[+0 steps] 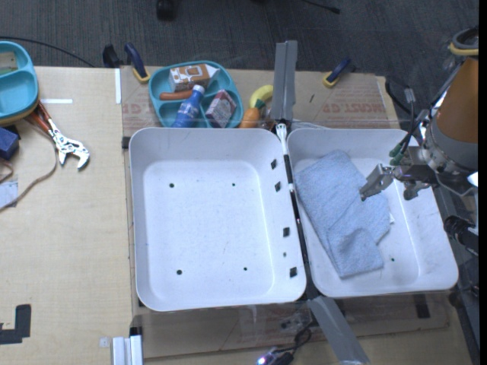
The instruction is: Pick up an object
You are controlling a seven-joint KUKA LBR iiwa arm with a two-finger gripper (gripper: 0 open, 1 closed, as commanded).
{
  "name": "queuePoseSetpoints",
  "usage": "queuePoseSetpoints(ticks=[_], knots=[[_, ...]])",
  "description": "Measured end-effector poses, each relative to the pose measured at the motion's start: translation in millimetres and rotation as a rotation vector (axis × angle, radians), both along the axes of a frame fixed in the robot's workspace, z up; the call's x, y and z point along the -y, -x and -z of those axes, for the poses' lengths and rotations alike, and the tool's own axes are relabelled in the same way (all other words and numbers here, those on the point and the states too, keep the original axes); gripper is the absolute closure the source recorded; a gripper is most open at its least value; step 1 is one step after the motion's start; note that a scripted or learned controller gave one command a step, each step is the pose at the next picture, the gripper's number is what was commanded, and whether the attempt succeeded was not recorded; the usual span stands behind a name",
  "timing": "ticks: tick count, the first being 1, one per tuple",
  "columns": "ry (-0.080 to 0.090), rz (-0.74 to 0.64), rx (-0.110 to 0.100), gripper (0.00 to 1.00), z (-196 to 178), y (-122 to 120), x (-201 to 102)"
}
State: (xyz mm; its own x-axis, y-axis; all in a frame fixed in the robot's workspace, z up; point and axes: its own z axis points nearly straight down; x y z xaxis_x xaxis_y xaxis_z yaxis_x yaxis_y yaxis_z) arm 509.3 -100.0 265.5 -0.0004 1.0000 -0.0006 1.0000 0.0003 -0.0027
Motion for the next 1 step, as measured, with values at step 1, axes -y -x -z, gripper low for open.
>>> queuePoseSetpoints(ticks=[1], knots=[[0.0, 0.121, -0.001, 0.0, 26.8, -8.8, 47.5]])
